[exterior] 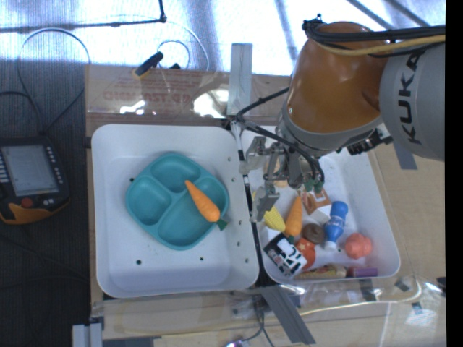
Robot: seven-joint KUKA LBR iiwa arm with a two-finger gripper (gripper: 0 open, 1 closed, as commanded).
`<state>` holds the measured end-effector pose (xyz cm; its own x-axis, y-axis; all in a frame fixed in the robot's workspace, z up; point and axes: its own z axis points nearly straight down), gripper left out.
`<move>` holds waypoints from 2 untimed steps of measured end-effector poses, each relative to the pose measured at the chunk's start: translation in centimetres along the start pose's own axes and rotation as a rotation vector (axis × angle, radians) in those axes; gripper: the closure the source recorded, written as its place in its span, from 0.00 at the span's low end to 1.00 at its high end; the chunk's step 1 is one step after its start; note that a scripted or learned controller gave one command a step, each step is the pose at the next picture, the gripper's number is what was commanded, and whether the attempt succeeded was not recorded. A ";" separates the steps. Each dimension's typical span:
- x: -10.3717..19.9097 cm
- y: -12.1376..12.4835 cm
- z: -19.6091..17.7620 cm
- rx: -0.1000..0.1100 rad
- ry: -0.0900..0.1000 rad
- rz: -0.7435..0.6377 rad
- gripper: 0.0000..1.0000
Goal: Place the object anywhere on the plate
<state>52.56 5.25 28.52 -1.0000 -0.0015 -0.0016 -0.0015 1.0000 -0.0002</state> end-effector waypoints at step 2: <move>0.0 0.0 0.0 0.000 0.000 0.000 0.00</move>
<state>52.56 5.25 28.51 -1.0000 -0.0015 -0.0016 -0.0015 1.0000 -0.0002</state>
